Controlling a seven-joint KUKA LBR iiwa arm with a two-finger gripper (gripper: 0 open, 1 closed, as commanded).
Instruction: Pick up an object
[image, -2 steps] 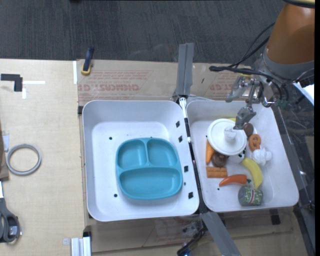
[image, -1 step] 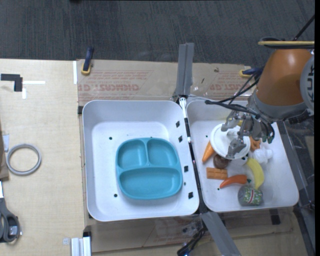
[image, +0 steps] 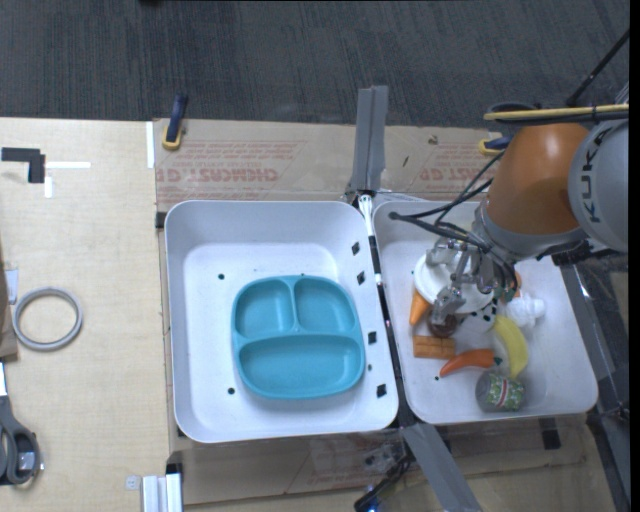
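So, you see hand (image: 452, 300) low over toy food in right bin (image: 570, 395); finger spread unreadable; nothing lifted, pick pending.

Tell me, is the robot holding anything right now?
I can't tell. The hand is down among the toys in the right bin, right over a dark brown thing, but the picture doesn't show whether it has gripped it.

A teal-blue three-compartment plastic plate (image: 297, 337) lies in the plain white shallow left bin (image: 190, 300). The white right bin (image: 570, 385) holds a yellow plastic banana (image: 513, 343), an orange toy carrot (image: 466, 362), a brownish-orange block (image: 433, 347) and a green-and-grey speckled ball (image: 500, 391). The tabletop (image: 90, 400) is pale wood-grained, and a grey tape ring (image: 44, 318) lies on it.
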